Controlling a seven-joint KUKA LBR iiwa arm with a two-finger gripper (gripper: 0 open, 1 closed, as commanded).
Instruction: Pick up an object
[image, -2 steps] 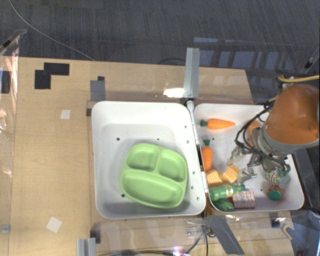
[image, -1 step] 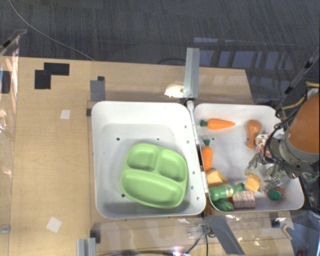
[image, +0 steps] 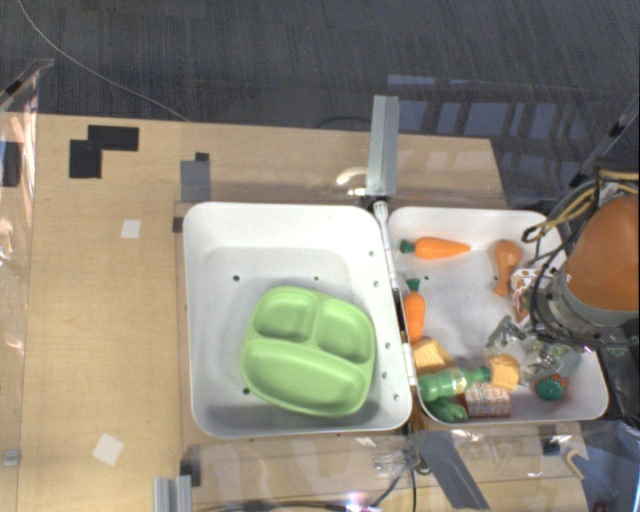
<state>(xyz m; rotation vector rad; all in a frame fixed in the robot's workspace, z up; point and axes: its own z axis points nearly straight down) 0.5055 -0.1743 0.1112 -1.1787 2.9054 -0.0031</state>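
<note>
Metal gripper (image: 527, 340), grip impossible to tell, hangs right of the smooth tapered plastic carrot (image: 436, 248).

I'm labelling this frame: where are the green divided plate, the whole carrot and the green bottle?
green divided plate (image: 308, 350): camera view, on its central ridge.
whole carrot (image: 441, 248): camera view, mid orange body.
green bottle (image: 450, 383): camera view, middle of its body.

A robotics lab: a plywood surface (image: 100, 330) marked with black tape squares (image: 100, 148), metal brackets (image: 383, 145) clamped around two white bins (image: 200, 300), loose cable (image: 100, 75) behind them over grey carpet (image: 300, 45)
</note>
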